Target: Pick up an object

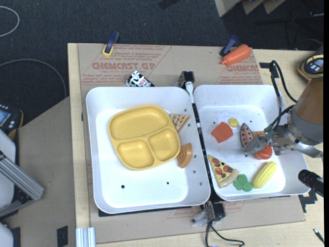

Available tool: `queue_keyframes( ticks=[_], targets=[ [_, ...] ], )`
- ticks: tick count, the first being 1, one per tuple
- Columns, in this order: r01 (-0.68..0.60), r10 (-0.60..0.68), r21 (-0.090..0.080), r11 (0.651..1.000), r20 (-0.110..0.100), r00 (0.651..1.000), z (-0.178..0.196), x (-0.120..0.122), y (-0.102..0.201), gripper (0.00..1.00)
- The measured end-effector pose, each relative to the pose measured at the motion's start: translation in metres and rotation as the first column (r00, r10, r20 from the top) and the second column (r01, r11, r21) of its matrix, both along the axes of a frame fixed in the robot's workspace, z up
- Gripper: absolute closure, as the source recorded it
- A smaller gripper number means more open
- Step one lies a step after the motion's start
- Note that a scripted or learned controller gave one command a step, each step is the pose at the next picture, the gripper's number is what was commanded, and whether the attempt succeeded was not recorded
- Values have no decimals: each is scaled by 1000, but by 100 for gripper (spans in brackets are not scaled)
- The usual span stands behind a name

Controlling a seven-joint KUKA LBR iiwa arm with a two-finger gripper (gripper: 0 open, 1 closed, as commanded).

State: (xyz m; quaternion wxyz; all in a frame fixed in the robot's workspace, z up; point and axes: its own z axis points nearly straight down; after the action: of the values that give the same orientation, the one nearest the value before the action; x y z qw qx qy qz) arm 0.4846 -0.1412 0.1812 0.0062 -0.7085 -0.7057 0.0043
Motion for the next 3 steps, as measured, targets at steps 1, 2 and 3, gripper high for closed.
queue_keyframes(
  ticks=[1, 2, 3],
  targets=[
    [-4, 4, -3, 1000, 15, 1000, 7, 3, 0, 0],
    [-4, 4, 0, 1000, 9, 1000, -36, 4, 0, 0],
    [-3, 3, 0, 1000, 10, 1000, -96, 6, -6, 0]
  ],
)
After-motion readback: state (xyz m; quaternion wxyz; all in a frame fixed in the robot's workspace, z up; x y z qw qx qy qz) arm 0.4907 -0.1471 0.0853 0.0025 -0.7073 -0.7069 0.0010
